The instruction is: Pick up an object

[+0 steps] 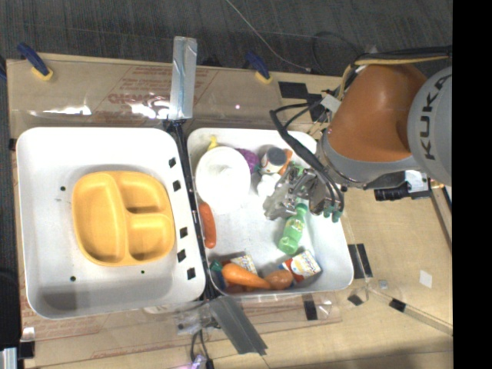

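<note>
Now, what you have on the worktop:
Bins: two, side by side.
Left bin: one yellow divided tray.
Right bin: one white roll, one carrot, one green bottle, several small items.
Tool: low over the green bottle's top; you cannot tell how it stands.

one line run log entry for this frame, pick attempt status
arm: over right bin | gripper: low, by green bottle | grasp: unconfirmed | yellow tray: left bin
</note>
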Controlling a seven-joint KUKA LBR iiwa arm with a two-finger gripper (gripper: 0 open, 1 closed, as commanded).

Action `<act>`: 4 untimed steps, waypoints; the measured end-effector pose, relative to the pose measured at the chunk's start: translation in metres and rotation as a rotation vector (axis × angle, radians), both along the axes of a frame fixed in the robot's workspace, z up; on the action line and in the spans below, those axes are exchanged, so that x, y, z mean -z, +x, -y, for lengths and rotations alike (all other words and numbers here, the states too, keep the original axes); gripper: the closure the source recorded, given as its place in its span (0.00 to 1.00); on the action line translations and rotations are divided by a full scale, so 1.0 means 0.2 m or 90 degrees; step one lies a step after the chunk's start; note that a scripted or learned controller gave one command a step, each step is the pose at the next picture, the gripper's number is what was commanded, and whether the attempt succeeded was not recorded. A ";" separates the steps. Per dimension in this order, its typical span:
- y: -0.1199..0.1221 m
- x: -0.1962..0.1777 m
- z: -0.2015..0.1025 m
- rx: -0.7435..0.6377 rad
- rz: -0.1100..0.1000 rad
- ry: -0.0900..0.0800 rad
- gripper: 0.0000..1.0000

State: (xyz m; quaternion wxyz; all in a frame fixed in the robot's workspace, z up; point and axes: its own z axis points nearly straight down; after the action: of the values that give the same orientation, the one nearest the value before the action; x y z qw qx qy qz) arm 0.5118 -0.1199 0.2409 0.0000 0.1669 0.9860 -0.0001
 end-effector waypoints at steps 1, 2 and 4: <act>-0.11 0.47 -0.09 -0.122 -0.002 0.001 1.00; 0.13 0.74 0.13 -0.392 0.000 0.000 1.00; 0.38 -0.29 0.28 -0.140 0.003 -0.002 1.00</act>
State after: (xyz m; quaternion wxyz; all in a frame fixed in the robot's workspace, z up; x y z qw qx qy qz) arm 0.5883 -0.1757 0.2993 0.0026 0.0575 0.9983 -0.0015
